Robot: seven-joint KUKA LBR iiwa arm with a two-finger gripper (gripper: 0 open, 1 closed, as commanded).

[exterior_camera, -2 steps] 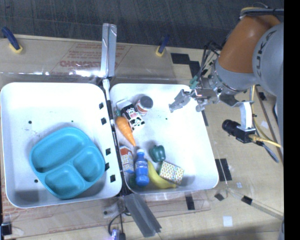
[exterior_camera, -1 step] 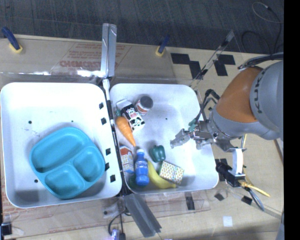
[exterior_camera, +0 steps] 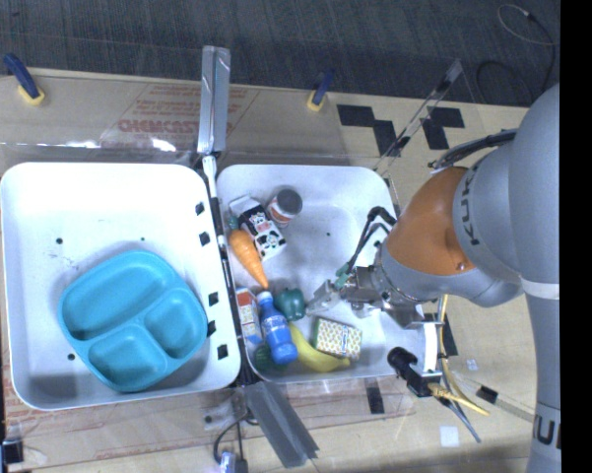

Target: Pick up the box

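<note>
A small flat box (exterior_camera: 337, 337) with a yellow-green pattern lies near the front wall of the right bin (exterior_camera: 325, 187), beside a banana (exterior_camera: 315, 355). My gripper (exterior_camera: 331, 291) hangs just above and slightly behind the box, over the bin floor, at the end of the grey arm with its orange band (exterior_camera: 428, 230). Nothing shows in the gripper. A second, black-and-white carton (exterior_camera: 262, 231) stands at the bin's back left.
Along the right bin's left side lie a carrot (exterior_camera: 248, 255), a blue bottle (exterior_camera: 275, 332), a green item (exterior_camera: 291, 303) and a can (exterior_camera: 288, 203). A blue divided plate (exterior_camera: 133, 319) sits in the left bin (exterior_camera: 39, 195).
</note>
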